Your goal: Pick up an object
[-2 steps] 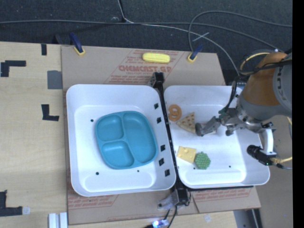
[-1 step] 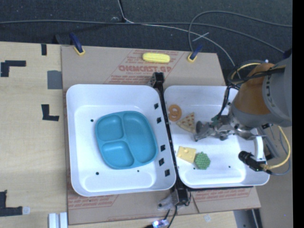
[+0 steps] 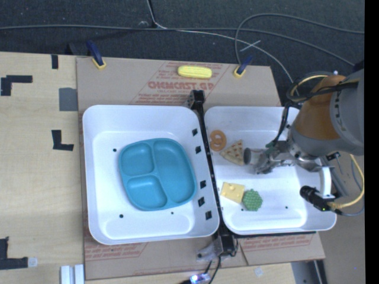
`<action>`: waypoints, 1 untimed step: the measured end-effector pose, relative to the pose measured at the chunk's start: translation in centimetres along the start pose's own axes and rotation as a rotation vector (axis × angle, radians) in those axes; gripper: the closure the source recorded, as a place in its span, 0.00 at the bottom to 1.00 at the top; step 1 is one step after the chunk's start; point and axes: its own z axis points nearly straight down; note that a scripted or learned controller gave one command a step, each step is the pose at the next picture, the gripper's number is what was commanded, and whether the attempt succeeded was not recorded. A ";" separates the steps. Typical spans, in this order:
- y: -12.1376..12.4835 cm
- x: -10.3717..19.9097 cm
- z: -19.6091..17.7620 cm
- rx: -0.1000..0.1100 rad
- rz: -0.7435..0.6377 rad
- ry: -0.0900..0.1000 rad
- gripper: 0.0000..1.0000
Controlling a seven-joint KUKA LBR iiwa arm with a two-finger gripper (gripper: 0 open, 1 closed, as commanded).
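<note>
The right bin (image 3: 296, 218) holds several small items. A tan ring (image 3: 218, 139) lies near its left wall, with an orange-brown wedge (image 3: 234, 152) just below and right of it. A yellow cheese block (image 3: 232, 191) and a green bumpy piece (image 3: 252, 200) lie side by side toward the front. My gripper (image 3: 256, 161) reaches in from the right and sits low in the bin, right beside the wedge's right edge. Nothing shows as held by it.
A blue divided plate (image 3: 157, 173) lies in the left bin (image 3: 103, 218). On the cardboard behind the bins rests a yellow corn-like piece (image 3: 194, 71). The black divider (image 3: 204, 158) runs between the bins. Cables cross the back.
</note>
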 end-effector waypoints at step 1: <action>0.3 -1.0 -5.2 0.002 0.001 0.003 1.00</action>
